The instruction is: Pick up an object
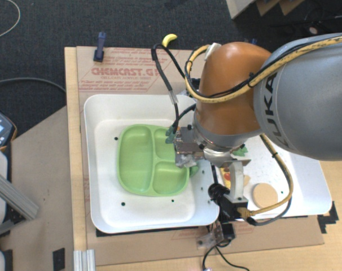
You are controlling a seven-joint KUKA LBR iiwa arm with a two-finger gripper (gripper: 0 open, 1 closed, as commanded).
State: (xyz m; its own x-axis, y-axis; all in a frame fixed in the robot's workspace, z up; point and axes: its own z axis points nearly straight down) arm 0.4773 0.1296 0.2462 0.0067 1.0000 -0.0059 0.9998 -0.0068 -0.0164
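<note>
At the near edge of the desk [131, 239] you see cables and a small black connector hanging off the arm, just in front of the two white bins. In the right bin [306, 199] a round tan disc [266, 195] lies near the front wall, with a reddish-orange piece [227, 178] just left of it, partly hidden by the arm's hardware. In the left bin [103, 151] a green divided plate [145, 160] lies flat, filling the middle of the bin floor, three compartments facing up. The gripper [184, 151] sits over the plate's right edge, close to the wall shared by the two bins; its fingers are hidden under the wrist, so you cannot tell whether it is released or clenched. Above it, the orange band [227, 89] and grey arm [312, 95] cover the far part of the right bin. Farther back, a brown board with red printed lettering [123, 72] lies beyond the bins.
</note>
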